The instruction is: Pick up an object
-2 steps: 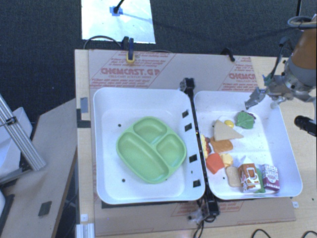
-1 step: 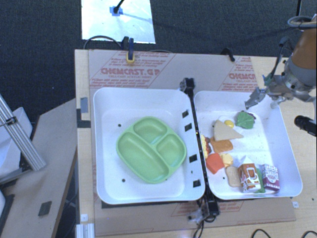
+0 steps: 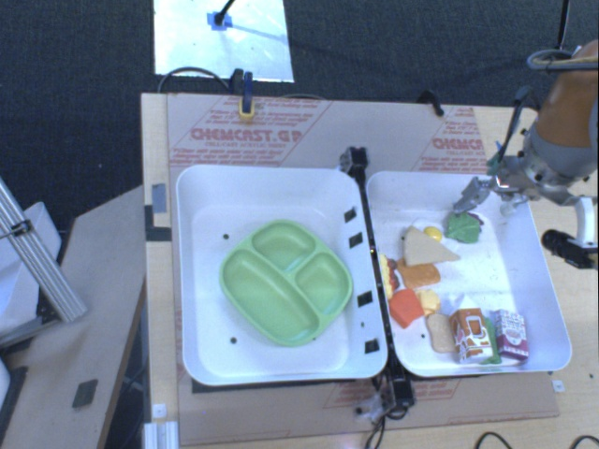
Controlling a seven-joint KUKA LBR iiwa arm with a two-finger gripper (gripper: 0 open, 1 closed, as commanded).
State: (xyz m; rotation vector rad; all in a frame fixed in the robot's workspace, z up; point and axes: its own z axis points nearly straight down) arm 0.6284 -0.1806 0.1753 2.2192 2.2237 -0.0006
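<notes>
One green crumpled obj (image 3: 463, 226) – right bin (image 3: 547, 293) – beneath jaws, spread apart, ungrasped.

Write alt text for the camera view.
The gripper hangs over the right bin's far side, near a green toy. Toy foods cluster near the bin's divider side; the left bin holds a green divided plate.

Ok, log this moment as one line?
arm: over right bin | gripper: open, above green toy | held: nothing | green tray: left bin
</notes>
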